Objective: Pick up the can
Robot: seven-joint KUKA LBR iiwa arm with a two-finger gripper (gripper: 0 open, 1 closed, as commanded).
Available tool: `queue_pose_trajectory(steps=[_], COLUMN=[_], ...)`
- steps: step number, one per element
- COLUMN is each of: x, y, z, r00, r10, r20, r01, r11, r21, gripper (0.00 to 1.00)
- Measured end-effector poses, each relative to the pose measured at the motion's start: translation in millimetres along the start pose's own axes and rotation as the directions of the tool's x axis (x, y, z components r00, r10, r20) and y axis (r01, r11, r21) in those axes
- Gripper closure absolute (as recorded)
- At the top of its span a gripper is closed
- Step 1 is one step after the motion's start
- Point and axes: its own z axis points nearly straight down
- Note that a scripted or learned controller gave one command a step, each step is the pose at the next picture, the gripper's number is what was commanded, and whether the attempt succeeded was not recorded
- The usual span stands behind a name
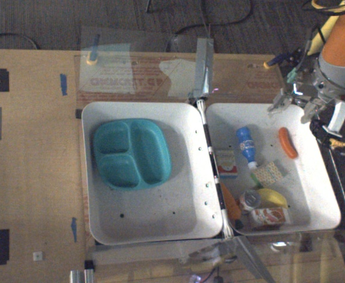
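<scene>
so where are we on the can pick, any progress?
Done: nothing visible yet. The can lies on its side at the near edge of the right bin, touching the banana. In hand: the arm sits over the bin's far right corner, its gripper well away from the can, nothing seen between its fingers. Left: approach, grasp, lift.

The can (269,216) lies crowded at the lower right of the frame: banana (273,197) touching above, carrot (231,200) and a small tin (250,198) to its left, bin wall (331,208) near its right. Bare floor lies around the bottle (246,147).
</scene>
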Motion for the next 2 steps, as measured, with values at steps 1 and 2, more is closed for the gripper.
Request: queue_pose_trajectory(steps=[1,2], x=[-52.8,-48.4], y=[-85.5,-111.4], z=[107.9,132.6], r00=[0.995,1.000], r10=[-0.104,0.019], r20=[-0.002,-0.003], r01=[0.104,-0.019], r11=[0.995,0.999], r21=[0.003,-0.026], gripper=[0.00,0.00])
